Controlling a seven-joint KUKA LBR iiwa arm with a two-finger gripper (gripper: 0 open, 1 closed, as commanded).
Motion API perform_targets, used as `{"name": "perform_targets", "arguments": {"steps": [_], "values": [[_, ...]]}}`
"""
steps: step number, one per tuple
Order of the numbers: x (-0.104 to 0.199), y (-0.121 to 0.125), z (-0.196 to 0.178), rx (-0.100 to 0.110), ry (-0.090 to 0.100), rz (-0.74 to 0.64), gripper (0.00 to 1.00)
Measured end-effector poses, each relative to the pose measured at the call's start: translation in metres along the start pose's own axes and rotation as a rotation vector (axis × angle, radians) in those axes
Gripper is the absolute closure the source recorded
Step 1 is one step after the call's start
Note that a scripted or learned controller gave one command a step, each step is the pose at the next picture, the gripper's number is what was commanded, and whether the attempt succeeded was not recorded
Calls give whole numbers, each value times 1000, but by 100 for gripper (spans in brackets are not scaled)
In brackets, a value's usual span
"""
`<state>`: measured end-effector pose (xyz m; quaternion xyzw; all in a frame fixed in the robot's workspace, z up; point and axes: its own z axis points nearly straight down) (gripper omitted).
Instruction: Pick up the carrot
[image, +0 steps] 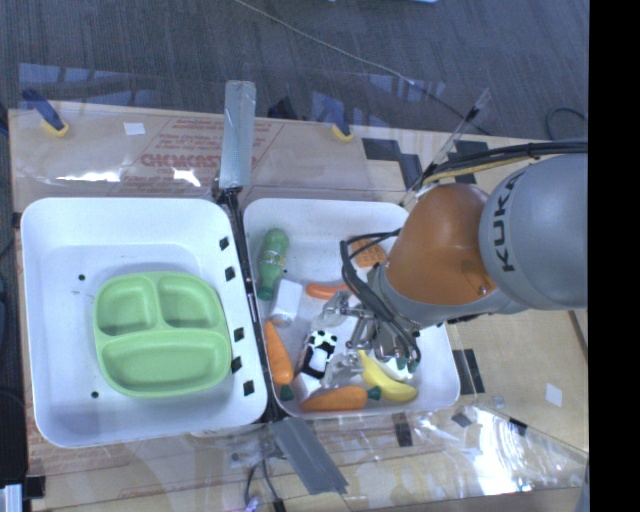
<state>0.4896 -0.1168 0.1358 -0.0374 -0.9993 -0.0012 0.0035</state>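
Three orange carrot-like pieces lie in the right bin (330, 212). One carrot (278, 353) runs along the bin's left wall. A second (335, 399) lies by the front wall, next to a yellow banana (390, 381). A thinner orange piece (325, 291) sits mid-bin. My gripper (347, 345) hangs low over the front half of this bin, beside a black-and-white toy (320, 350) and just above the front carrot and the banana. I see no carrot held in it. The arm's orange band (440, 250) covers the bin's right side.
A green bottle (271, 262) and a small white block (287, 300) lie in the right bin's left part. The left bin (50, 250) holds a green divided plate (160, 335). A grey bar (238, 135) stands at the back between the bins.
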Motion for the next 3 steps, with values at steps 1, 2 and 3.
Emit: {"name": "perform_targets", "arguments": {"steps": [1,2,3], "values": [[-59,-44,28,-5,-19,301,0],[-109,-62,27,-4,-29,497,0],[-115,-60,11,-3,-51,488,100]]}}
